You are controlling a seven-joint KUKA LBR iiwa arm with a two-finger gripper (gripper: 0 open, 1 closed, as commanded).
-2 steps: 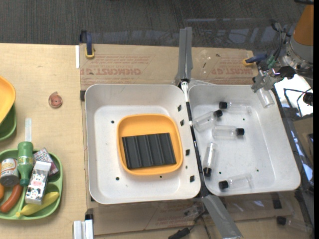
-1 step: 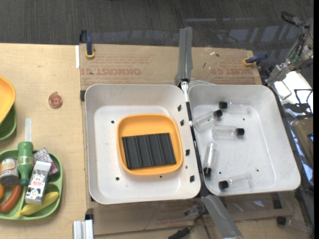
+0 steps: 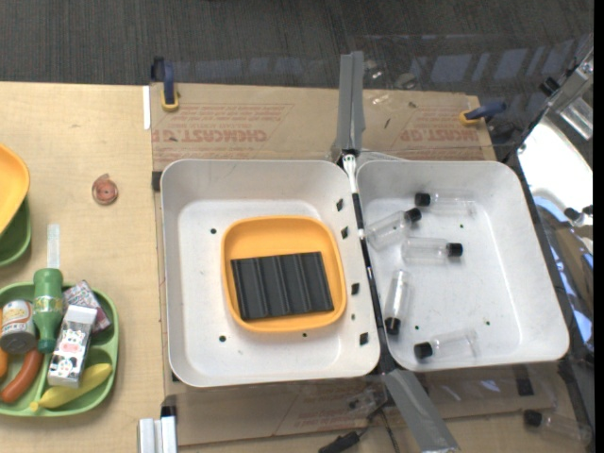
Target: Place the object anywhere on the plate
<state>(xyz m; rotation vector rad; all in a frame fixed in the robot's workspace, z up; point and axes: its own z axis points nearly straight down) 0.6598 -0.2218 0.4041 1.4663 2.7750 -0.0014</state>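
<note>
An orange plate [image 3: 283,233] with rounded corners lies in the middle of the left white bin [image 3: 189,253]. A black ribbed rectangular object [image 3: 282,285] rests flat on the plate and covers most of its floor. In the right white bin [image 3: 528,281] lie several clear vials with black caps, among them one near the divider [image 3: 392,223], one in the middle [image 3: 429,250] and one by the front wall [image 3: 448,346].
Both bins sit on brown cardboard [image 3: 245,125] held by clamps at the back. On the wooden table to the left are a green tray of toy food [image 3: 94,371], a yellow bowl [image 3: 9,196] and a small pink disc [image 3: 105,191]. Shiny metal parts [image 3: 566,121] stand at the far right.
</note>
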